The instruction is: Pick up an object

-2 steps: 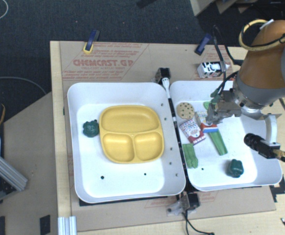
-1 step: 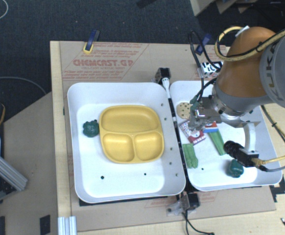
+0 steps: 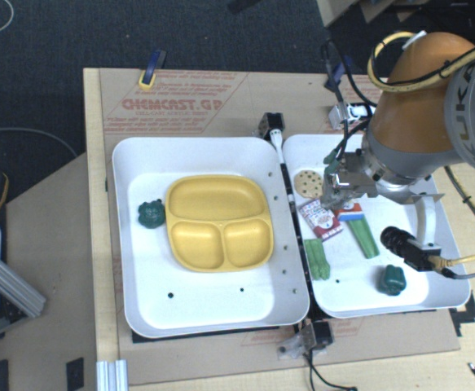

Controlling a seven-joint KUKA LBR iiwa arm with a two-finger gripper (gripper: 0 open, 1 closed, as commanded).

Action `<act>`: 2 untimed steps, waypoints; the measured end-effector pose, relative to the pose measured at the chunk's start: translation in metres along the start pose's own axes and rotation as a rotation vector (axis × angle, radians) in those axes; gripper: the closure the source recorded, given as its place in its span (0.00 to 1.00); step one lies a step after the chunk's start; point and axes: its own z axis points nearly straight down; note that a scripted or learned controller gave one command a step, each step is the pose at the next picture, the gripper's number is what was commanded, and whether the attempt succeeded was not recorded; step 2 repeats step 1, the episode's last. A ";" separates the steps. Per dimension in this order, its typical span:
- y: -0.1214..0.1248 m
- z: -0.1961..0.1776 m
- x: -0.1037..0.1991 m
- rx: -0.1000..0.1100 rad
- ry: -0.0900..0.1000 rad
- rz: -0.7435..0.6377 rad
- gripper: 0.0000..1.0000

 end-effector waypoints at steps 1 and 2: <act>0.001 0.021 0.002 0.009 0.001 0.002 1.00; 0.001 0.021 0.002 0.009 0.001 0.002 1.00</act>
